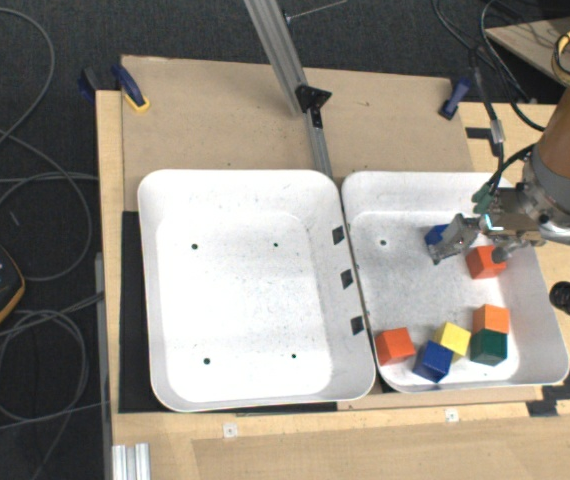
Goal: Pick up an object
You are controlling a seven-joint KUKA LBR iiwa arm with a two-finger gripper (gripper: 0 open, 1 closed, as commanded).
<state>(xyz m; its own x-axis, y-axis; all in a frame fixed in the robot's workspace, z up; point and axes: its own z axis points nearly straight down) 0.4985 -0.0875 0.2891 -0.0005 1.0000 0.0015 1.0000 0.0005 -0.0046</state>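
The right bin (405,200) holds several small blocks. My gripper (473,248) hangs low over its far right part, fingers spread apart. One grey finger (449,241) points left, and a small blue block (434,235) lies against its far side. A red-orange block (483,262) sits on the bin floor under the gripper, close to the right finger. I cannot see either finger pressing on it. Nothing is lifted off the bin floor.
Along the right bin's near rim lie an orange block (396,344), a blue block (432,360), a yellow block (455,337), an orange block (491,318) and a green block (488,346). The left bin (165,268) adjoins. A metal pole (283,43) slants over the bench's back.
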